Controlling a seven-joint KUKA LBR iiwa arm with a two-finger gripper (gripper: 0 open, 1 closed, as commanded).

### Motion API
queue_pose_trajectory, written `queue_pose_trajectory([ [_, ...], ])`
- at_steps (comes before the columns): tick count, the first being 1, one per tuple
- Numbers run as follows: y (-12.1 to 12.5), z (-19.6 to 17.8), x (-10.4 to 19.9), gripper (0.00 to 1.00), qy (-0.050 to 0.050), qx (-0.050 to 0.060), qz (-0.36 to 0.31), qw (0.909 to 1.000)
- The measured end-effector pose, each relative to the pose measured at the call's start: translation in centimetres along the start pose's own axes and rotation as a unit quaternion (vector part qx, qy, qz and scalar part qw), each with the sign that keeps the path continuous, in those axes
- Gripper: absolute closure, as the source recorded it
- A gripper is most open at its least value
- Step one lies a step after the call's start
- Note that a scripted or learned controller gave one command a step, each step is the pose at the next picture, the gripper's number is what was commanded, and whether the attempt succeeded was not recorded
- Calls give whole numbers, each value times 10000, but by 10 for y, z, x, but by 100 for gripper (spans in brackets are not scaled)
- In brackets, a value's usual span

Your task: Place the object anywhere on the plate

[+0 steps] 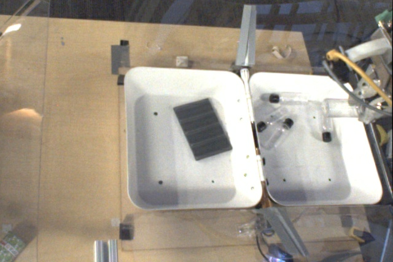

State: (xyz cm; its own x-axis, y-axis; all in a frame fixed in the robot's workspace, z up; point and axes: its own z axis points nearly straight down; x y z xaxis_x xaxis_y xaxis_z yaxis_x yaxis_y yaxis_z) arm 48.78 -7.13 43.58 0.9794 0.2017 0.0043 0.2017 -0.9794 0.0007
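Observation:
A dark grey ridged plate [202,128] lies flat and slightly turned in the middle of the left white bin [138,150]. Several clear plastic pieces with black caps lie in the upper part of the right bin [362,187]. One clear piece [288,98] is near the back wall and two more [275,126] sit close to the divider. My gripper [341,108] reaches in from the right edge, low over the right bin's upper right part. A black-tipped clear piece [326,132] is just below it. Its pale translucent shape blends with the clear pieces.
A grey metal bar [247,37] stands behind the seam between the bins. Yellow and black cables [353,67] loop by the arm at the right. Small black brackets [123,55] mark the bench beside the left bin.

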Motion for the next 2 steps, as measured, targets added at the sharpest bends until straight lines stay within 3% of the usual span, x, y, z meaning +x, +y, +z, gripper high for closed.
queue_pose_trajectory([
  [1, -52, 124, 10, 100, -20, 5, -444, 9990],
  [2, -24, 135, 35, 100, -18, 3, -17, 10000],
])
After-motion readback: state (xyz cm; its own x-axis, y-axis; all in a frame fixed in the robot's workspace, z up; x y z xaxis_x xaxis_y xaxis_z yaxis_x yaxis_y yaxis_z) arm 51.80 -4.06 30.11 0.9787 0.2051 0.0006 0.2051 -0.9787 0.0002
